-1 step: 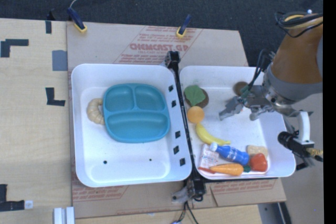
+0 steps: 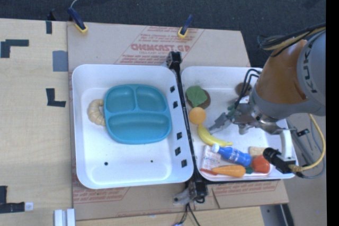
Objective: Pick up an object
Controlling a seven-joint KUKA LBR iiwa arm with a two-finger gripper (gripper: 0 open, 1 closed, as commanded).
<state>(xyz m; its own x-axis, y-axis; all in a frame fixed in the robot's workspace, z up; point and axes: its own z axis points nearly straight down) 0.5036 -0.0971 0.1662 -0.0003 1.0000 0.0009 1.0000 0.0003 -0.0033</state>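
The right bin [image 2: 222,75] holds several small items: a green leafy piece on a brown round [image 2: 197,96], an orange ball [image 2: 197,115], a yellow banana [image 2: 211,138], a blue bottle with a white cap [image 2: 233,155], a carrot [image 2: 229,171], a red piece [image 2: 260,164] and a tan block [image 2: 256,151]. My gripper [image 2: 223,121] hangs over the middle of this bin, just right of the orange ball and above the banana. Its grey fingers [image 2: 217,125] point left and look spread, with nothing between them.
The left bin [image 2: 85,114] holds a blue divided plate [image 2: 137,114] with a beige ring-shaped item [image 2: 96,111] at its left edge. A black divider [image 2: 180,114] runs between the bins. The arm's orange band [image 2: 278,79] covers the right bin's right side.
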